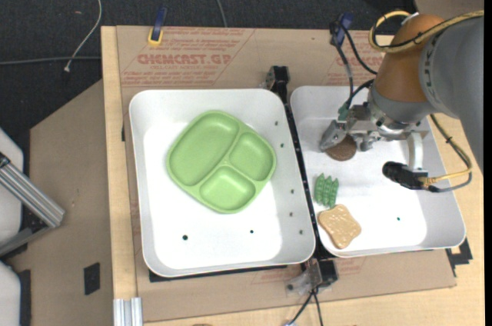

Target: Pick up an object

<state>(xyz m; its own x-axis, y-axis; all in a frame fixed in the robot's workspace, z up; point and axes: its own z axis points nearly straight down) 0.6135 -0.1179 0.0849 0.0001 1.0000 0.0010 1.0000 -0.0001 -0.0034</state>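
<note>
- Two white bins sit on a cardboard-topped bench; the right bin (pixel 384 236) holds the gripper (pixel 344 138).
- A brown round object (pixel 342 150) lies directly under it, at 6 o'clock.
- Whether the claw clamps it cannot be told.
- Being round, the object shows no clear long axis.

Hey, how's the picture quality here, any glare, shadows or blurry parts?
Camera view: even, soft light, with the white bins bright but not blown out; a faint shadow beneath the green plate; the grey arm at the right looks slightly soft; the toast-shaped toy and small green toy are sharp.
</note>
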